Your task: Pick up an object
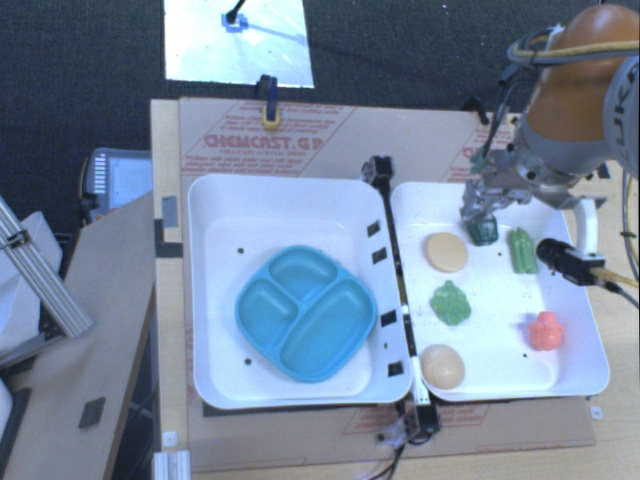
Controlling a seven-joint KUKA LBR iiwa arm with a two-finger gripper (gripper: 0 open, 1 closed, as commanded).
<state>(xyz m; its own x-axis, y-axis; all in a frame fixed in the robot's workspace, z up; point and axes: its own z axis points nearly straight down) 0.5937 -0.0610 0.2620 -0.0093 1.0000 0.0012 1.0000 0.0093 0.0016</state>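
Gripper low over the right bin, fingers clamped around a small dark green object at the bin's far side, just beside a tan round piece and near a green pickle-like piece.

Small dark green object, right bin's far end, beside tan disc

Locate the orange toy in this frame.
The orange toy lies in the right bin, near its right wall, below the green pickle-shaped piece and right of the green leafy piece.
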